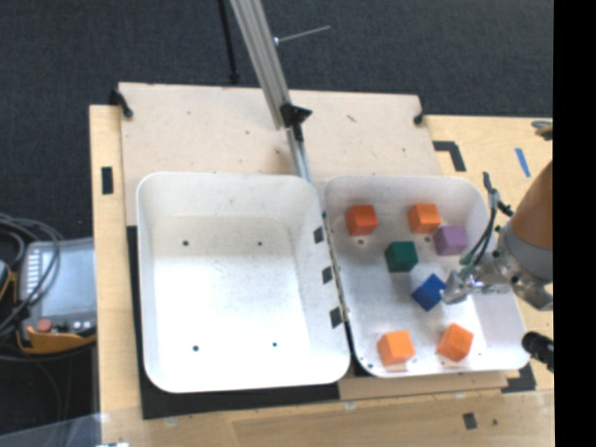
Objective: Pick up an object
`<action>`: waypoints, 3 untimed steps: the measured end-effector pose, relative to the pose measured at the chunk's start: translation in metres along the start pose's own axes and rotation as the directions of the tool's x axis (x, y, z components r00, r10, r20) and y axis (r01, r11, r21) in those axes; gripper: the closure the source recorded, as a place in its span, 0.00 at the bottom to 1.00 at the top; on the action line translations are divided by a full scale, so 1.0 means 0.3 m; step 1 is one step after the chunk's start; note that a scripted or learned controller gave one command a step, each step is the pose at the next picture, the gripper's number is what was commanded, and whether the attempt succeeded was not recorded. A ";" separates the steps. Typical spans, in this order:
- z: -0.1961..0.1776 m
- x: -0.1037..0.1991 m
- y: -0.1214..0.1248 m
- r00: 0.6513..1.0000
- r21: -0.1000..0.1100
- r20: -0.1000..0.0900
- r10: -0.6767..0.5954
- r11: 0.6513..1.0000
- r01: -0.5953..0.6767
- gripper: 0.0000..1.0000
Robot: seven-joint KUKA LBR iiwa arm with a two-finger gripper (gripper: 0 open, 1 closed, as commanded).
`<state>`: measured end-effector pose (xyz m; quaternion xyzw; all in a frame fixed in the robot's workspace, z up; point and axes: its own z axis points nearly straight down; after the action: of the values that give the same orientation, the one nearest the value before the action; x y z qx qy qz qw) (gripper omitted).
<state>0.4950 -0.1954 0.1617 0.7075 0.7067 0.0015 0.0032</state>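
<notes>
We judge the small blue rigid cube (427, 292) just left of our claw (459, 288) light and best pinched across flat opposite faces, claw width unclear.

bins (158, 277): smooth white plastic | bench (214, 128): matt wood board | mast (256, 35): ribbed metal

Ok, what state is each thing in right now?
Tool: low in right bin, beside blue cube, nothing seen held.
Blue cube: on bin floor, tilted.
Green cube: on floor, free.
Purple cube: on floor, free.
Four orange cubes: on floor, apart.
Right bin: holds all cubes.
</notes>
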 end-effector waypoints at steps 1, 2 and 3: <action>-0.160 -0.022 0.030 1.000 0.000 0.000 -0.005 1.000 0.005 1.00; -0.372 -0.025 0.023 1.000 -0.003 0.001 -0.007 1.000 0.007 1.00; -0.325 0.149 0.057 1.000 0.005 -0.001 -0.007 1.000 0.007 1.00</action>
<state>0.5116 -0.1506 0.2591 0.7049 0.7093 0.0001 0.0008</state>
